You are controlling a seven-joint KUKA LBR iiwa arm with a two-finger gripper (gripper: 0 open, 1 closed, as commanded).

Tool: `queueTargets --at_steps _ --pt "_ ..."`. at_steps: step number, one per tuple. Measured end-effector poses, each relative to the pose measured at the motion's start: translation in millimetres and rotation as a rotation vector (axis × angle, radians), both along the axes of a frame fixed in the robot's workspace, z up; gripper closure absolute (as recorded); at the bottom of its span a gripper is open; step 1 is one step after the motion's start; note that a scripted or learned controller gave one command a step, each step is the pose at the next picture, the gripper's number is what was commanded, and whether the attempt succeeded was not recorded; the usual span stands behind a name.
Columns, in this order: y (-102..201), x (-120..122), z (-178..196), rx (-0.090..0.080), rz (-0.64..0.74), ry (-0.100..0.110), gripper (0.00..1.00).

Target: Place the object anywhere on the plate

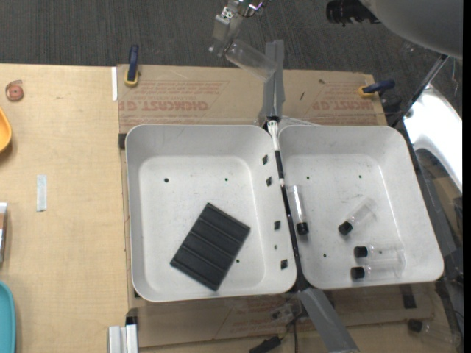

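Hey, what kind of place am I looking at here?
Probably a robotics lab test bench. Two shallow white bins sit side by side, the left bin holding a black ridged plate, the right bin clear vials, on clamped cardboard.

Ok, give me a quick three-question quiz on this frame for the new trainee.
1. True or false: the black ribbed plate lies in the right bin.
2. Where is the end effector? A) over the plate B) down inside the right bin C) beyond the far rims, at the top of the view.
3. How many black-capped clear tubes lie in the right bin?

Key: 1 false, it lies in the left bin. 2 C. 3 four.
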State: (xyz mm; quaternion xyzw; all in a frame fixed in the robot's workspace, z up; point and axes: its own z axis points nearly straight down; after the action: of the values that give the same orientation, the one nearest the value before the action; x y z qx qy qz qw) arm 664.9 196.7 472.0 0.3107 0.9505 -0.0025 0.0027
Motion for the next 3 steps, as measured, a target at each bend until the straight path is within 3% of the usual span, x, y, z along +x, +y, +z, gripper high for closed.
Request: queueTargets --at_steps 1,3 --pt "31 -16 -31 0.005 0.741 0.004 1.00" --pt "28 -13 -13 0.005 0.732 -0.001 1.00"
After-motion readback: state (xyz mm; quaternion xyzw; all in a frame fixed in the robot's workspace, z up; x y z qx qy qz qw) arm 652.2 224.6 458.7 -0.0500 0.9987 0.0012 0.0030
